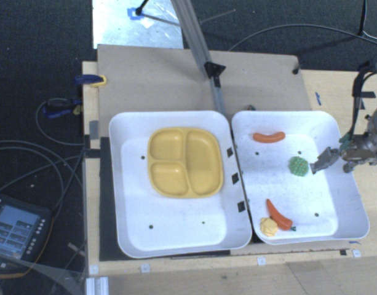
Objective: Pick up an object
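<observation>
Jaws (318, 163) sit just beside the green ball (298, 166) in the right bin (345, 165); open or shut, I cannot tell.

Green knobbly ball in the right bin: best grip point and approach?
Take the green ball across its middle, coming straight down from above. It looks roundish, so any axis should work, and it sits on open floor of the right bin, apart from the sausage and carrot. The gripper is already just beside it.
</observation>
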Robot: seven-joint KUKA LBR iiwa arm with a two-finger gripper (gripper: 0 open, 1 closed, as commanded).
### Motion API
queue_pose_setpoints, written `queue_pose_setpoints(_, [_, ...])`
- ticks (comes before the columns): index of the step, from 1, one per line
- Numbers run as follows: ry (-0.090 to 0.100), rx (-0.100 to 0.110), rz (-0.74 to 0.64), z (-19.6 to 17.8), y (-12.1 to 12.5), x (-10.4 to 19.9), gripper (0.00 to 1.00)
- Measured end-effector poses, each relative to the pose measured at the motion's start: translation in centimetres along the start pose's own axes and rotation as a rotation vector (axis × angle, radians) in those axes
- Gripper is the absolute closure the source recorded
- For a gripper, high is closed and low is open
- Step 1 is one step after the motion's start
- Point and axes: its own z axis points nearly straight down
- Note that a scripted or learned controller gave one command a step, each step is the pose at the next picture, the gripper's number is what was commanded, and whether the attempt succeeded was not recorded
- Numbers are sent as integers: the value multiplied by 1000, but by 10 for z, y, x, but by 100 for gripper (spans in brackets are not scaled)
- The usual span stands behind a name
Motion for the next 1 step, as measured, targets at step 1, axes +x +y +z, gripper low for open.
queue_pose_setpoints(1, [0, -1, 2, 0, 0, 0, 0])
